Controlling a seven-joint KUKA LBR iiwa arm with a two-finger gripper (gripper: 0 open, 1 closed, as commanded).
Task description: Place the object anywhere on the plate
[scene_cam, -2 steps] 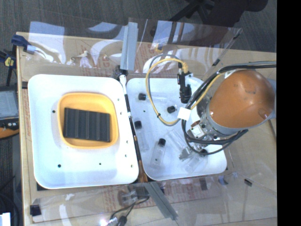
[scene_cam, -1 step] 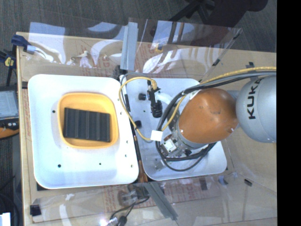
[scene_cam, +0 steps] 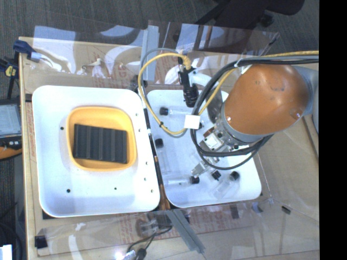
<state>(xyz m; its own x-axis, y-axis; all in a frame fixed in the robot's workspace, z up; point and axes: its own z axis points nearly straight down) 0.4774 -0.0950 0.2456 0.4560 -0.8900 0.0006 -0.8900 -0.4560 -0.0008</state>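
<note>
Two white bins seen on tabletop [scene_cam: 303, 161]. Yellow plate [scene_cam: 100, 115] with dark ribbed insert set in left bin [scene_cam: 49, 194]; nothing seen laid on it. Arm [scene_cam: 265, 99] hung over right bin [scene_cam: 179, 196], pincer [scene_cam: 209, 169] low near bin's front. Pincer's state and hold cannot be told. Object not identified with certainty; small clear and black pieces [scene_cam: 181, 181] seen on right bin floor. Task judged early: pickup unconfirmed, carry to plate and release left.

I see a pale wooden bench [scene_cam: 24, 161] carrying two shallow white bins side by side, the left bin [scene_cam: 49, 188] and the right bin [scene_cam: 179, 196], their inner rims nearly touching, with clear plastic sheeting [scene_cam: 97, 58] lying along the bench's far edge.
</note>
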